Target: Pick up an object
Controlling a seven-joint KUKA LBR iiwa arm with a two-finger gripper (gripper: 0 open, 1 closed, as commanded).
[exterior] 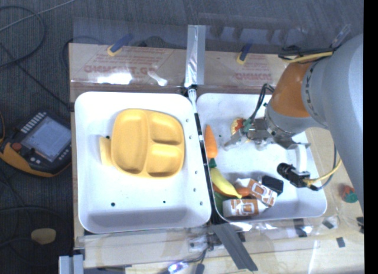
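Pincer [251, 132] down low inside the right bin [313, 205], near its back wall, hanging off the grey arm [336, 84] with the orange band. Cannot tell how wide the pincer stands; too small and dark to read. Just beside it, toward the back left, a small multicoloured object [238, 125] with red and green on it, close to or touching the tip, contact unclear. Nothing seen clamped there.

Left of that, hard against the bin's left wall, a carrot [210, 141], lying lengthwise with its green end toward the front. Further forward, a banana [224, 184], slanting toward the front corner. Next to the banana, an orange-and-white packet [260, 190], and below it a brown-labelled can [242, 208] lying on its side at the front wall. Crowded front-left corner, these things touching or overlapping.

To the right of the pincer, a black piece [273, 183] on the bin floor, and a black fitting [292, 173] with a yellow cable looping off to the right.

Across the divider, the left bin [118, 214], carrying a yellow sectioned tray [147, 143] turned upside down, well apart from the pincer.

Off the bench, at far left on the dark floor, a handheld control pendant [41, 143] with a screen.
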